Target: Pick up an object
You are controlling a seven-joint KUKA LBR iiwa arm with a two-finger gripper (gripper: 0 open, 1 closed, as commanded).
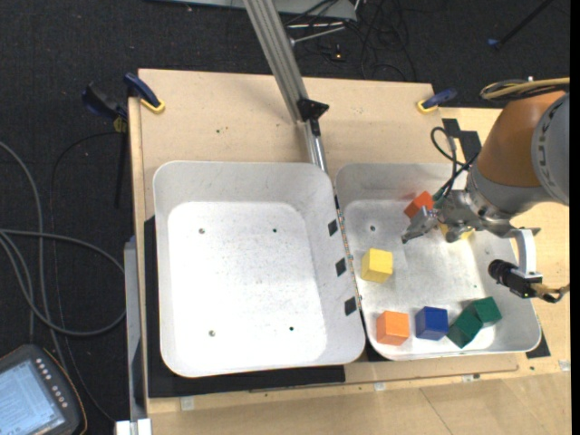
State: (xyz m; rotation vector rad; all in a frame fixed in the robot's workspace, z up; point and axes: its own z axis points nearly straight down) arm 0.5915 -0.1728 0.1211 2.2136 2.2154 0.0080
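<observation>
My gripper (426, 227) hangs low over the back middle of the right bin (507, 344), reached in from the right on the grey arm with its orange band (507, 143). A small red-orange block (418, 204) lies right beside the gripper's upper left side; whether they touch cannot be made out. A yellow cube (378, 265) sits a short way in front and to the left of the gripper. Along the bin's front lie an orange cube (392, 326), a blue cube (432, 323) and two green blocks (467, 328) (488, 309).
The left bin (172, 270) adjoins the right one, with a row of black clips (343, 265) between them. A metal pole (276, 48) slants over the bench's back. Clamps sit at the bench's back corners (145, 93) (433, 101).
</observation>
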